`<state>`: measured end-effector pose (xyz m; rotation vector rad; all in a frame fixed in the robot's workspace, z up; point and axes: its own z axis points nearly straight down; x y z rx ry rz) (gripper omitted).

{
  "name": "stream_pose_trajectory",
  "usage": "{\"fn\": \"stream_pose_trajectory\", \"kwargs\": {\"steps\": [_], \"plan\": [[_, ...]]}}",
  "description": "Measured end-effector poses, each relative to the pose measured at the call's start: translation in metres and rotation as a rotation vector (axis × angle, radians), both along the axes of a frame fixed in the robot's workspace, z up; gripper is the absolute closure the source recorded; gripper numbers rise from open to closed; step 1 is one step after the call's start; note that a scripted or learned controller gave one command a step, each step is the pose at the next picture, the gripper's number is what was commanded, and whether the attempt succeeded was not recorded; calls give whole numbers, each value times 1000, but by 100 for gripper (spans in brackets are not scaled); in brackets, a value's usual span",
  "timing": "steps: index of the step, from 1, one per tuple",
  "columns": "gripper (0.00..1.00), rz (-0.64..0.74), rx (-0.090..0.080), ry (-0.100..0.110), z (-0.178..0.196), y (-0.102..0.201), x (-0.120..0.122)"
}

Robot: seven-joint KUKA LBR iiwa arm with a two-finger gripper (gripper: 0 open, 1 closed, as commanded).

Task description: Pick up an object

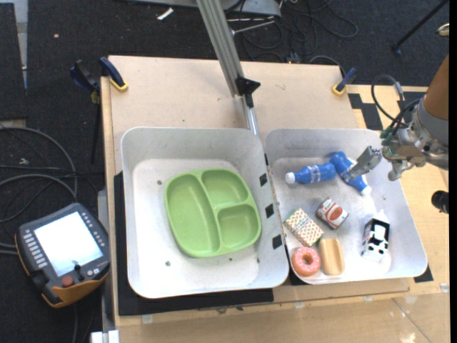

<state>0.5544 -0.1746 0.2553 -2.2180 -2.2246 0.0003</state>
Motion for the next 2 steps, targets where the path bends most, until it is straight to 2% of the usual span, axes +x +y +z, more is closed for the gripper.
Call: {"fn": "stream_pose_trajectory", "kwargs": {"steps": [1, 2], "plan": [[0, -1, 0, 0, 0, 0, 0], [0, -3, 1, 4, -45, 5, -4]]}}
